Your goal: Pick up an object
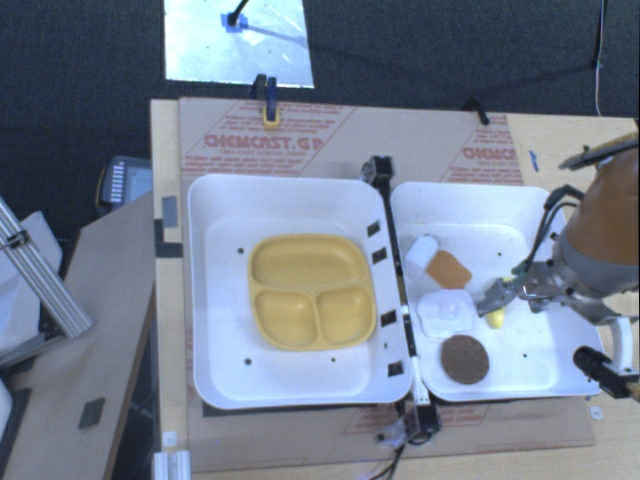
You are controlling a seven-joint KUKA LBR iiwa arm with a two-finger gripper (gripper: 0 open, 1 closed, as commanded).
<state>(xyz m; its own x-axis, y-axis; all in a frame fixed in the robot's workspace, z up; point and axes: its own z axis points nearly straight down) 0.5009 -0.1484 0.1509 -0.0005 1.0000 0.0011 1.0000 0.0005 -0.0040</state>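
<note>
In the right bin [520,200] lie an orange block [449,269] with a white piece [420,251] beside it, a white lidded cup [446,313], a brown round disc [465,359] and a small yellow object [495,317]. My gripper [503,295] hangs over the middle of the right bin, right above the yellow object. Its grey fingers [494,293] point left toward the white cup. The grey and orange arm [600,238] comes in from the right.
The left bin [215,268] holds a yellow three-compartment tray [308,290]. A black divider with clips [390,268] separates the two bins. Cardboard [300,133] lies under the bins, and a shiny metal sheet [238,30] lies beyond the bench.
</note>
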